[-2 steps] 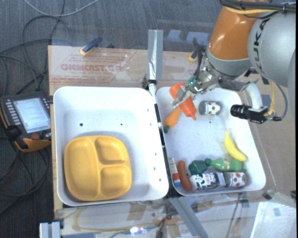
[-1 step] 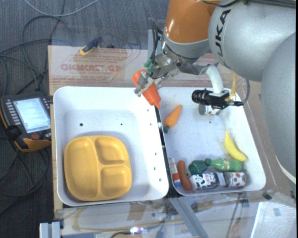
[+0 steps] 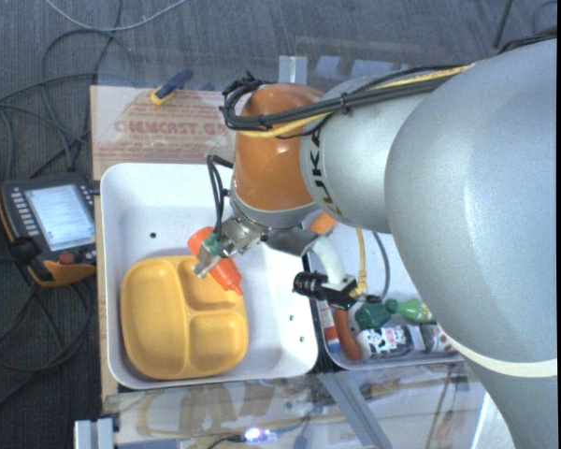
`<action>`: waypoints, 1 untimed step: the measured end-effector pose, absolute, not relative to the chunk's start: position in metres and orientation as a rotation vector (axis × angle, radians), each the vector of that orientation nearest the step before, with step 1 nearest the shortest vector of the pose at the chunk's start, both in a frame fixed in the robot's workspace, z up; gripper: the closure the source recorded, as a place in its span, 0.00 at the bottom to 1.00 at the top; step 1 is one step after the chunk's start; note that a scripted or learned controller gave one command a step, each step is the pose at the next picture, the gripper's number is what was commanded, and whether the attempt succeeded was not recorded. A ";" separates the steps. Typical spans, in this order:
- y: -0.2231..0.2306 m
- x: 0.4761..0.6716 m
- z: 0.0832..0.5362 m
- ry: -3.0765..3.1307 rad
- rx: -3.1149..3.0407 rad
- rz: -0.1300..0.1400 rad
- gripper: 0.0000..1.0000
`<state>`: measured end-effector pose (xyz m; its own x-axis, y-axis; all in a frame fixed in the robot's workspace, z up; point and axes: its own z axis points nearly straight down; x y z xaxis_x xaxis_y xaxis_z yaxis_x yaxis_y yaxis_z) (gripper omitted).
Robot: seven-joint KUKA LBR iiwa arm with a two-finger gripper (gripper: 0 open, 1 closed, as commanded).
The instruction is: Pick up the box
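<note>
You're at the approach step: hand [image 3: 208,262] sits low over the yellow box [image 3: 182,318] in the left bin [image 3: 150,195], finger state unclear, so next needs a confirmed grip.

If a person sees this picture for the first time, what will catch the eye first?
First the huge grey arm with its orange band, covering the right half of the view. Next the yellow compartment tray lying in the left white bin, with the pincer low over its upper edge beside an orange object. Bottles crowd the right bin.
</note>
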<state>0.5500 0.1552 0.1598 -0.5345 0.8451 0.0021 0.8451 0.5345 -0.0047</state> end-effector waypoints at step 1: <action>0.173 0.531 0.269 -2.637 -1.710 0.004 1.00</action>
